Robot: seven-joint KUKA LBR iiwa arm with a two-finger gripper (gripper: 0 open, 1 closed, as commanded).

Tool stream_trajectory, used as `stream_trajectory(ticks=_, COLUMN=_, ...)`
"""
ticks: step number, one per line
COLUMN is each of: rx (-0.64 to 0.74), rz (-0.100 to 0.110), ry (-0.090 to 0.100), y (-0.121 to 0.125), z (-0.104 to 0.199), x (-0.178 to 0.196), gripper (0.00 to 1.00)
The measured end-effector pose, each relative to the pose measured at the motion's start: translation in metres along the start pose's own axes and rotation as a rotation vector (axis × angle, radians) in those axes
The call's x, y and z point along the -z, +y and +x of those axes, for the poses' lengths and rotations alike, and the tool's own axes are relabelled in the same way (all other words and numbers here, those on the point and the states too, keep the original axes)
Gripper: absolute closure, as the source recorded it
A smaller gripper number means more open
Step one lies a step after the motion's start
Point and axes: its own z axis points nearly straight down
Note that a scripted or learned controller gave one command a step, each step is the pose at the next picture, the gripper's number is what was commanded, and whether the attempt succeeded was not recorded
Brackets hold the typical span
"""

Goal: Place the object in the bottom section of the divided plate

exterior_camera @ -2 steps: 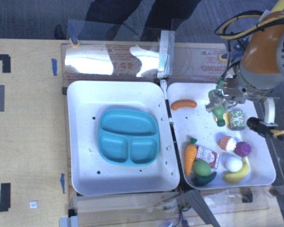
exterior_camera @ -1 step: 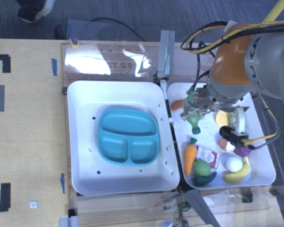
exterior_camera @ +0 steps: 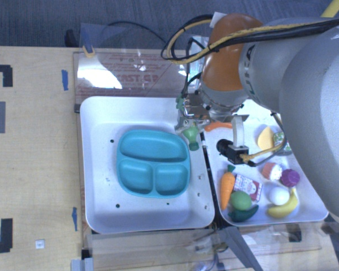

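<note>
Camera view | jaws (exterior_camera: pixel 189 130) hang above the divider between bins, clamped, it seems, on a small green object (exterior_camera: pixel 191 134) | held clear for carrying to blue divided plate (exterior_camera: pixel 153 162) in left bin (exterior_camera: pixel 96 151)

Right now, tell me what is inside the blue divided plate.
Nothing lies in the blue plate: all three sections show bare blue. A small green object sits at the plate's upper right edge, under the gripper; whether it is held is unclear.
</note>
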Motion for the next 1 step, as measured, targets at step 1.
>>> stream_trajectory(ticks=1, rx=-0.004, rz=0.000, ry=-0.002, y=0.0002, z=-0.0029, x=0.0003, gripper=0.00)
